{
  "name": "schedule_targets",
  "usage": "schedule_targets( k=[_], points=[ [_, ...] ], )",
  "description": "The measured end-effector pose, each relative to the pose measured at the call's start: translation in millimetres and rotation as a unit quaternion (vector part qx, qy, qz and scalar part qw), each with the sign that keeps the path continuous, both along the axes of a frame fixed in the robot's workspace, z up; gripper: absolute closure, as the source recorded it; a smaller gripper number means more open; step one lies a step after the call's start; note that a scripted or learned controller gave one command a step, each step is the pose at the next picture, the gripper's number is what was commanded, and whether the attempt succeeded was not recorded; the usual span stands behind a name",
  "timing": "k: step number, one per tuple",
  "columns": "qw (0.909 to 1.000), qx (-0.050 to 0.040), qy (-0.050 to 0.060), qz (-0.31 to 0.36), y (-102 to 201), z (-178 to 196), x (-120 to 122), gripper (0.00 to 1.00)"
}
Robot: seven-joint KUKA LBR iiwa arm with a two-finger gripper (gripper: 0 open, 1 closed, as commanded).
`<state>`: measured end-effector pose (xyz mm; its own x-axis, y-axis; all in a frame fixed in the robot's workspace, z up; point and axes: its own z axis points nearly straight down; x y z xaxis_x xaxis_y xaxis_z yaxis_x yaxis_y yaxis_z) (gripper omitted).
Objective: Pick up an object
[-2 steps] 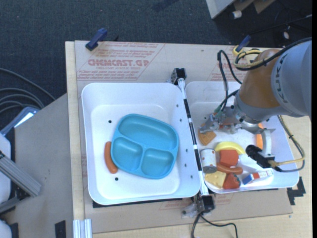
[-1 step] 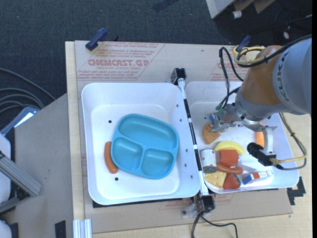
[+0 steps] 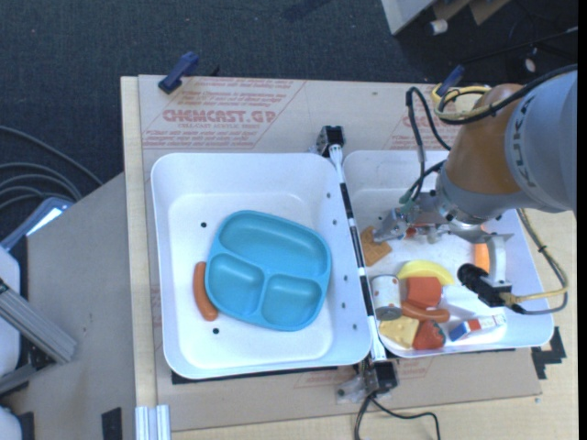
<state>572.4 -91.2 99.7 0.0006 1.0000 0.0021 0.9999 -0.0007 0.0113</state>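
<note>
Two white bins are sitting side by side on the worktop, and the pincer (image 3: pixel 396 225) is hovering low over the right bin (image 3: pixel 385 168), grip unreadable, nothing visibly lifted; toy food (image 3: pixel 424 293) is lying piled just beside it, awaiting a grasp.

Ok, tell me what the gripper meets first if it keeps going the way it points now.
Probably the tan food piece by the divider: the gripper points left and down at it in the right bin. Depth is unclear from above.
</note>
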Motion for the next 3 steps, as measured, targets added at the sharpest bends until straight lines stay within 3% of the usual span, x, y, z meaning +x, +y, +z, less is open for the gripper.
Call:
schedule_targets(
  k=[1, 2, 3],
  points=[
    [1.0000, 0.0006, -0.001, 0.000, 1, 10, 1, 1.00],
    [1.0000, 0.0006, -0.001, 0.000, 1, 10, 1, 0.00],
    [1.0000, -0.0009, 0.006, 0.000, 0, -16, 9, 0.00]
  ],
)
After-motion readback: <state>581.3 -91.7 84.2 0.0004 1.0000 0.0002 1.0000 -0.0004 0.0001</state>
